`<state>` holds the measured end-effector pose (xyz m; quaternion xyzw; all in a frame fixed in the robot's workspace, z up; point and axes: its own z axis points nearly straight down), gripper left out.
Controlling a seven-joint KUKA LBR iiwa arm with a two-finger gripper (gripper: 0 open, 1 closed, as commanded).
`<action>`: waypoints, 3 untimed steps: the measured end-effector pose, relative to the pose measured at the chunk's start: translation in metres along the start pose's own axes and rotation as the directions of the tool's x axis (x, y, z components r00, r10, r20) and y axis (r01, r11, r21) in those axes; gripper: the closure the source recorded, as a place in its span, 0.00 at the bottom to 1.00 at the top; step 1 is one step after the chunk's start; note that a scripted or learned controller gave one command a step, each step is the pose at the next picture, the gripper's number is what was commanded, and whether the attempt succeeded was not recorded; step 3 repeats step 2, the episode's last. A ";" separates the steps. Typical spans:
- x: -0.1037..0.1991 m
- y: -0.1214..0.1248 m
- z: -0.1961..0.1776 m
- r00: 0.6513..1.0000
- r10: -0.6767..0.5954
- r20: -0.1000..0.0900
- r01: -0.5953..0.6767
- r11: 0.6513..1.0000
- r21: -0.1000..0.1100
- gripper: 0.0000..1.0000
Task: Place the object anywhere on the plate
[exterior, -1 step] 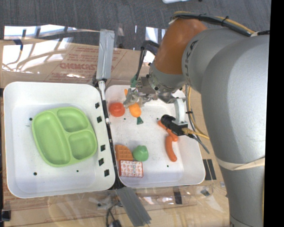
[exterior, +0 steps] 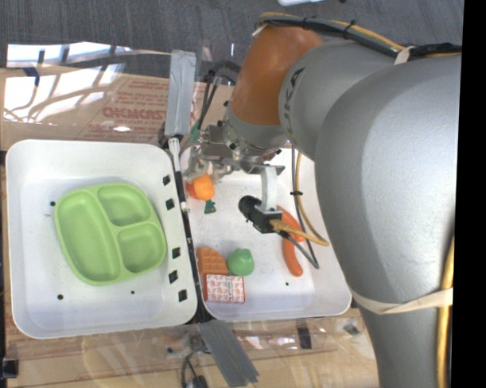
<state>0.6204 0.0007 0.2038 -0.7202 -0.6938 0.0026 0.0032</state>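
Fingers (exterior: 204,169): grip state cannot tell | orange ball (exterior: 201,188) just beneath | right bin (exterior: 319,287)

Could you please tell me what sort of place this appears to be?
Most likely a robotics lab bench, not a kitchen: a grey arm reaches over a white bin holding toy-like food such as a waffle, and taped cardboard lies alongside.

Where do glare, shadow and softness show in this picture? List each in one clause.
Camera view: streaked sunlight glares on the cardboard behind the bins; camera view: the green plate in the left bin is evenly lit and sharp; camera view: the grey arm, nearest the lens, looms large and hides part of the right bin.
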 end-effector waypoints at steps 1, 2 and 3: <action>0.072 -0.024 0.010 0.989 -0.147 0.002 0.147 0.989 0.000 1.00; 0.071 -0.023 0.010 0.989 -0.146 0.002 0.146 0.989 -0.001 0.00; 0.071 -0.023 0.010 0.989 -0.146 0.002 0.146 0.989 -0.001 0.00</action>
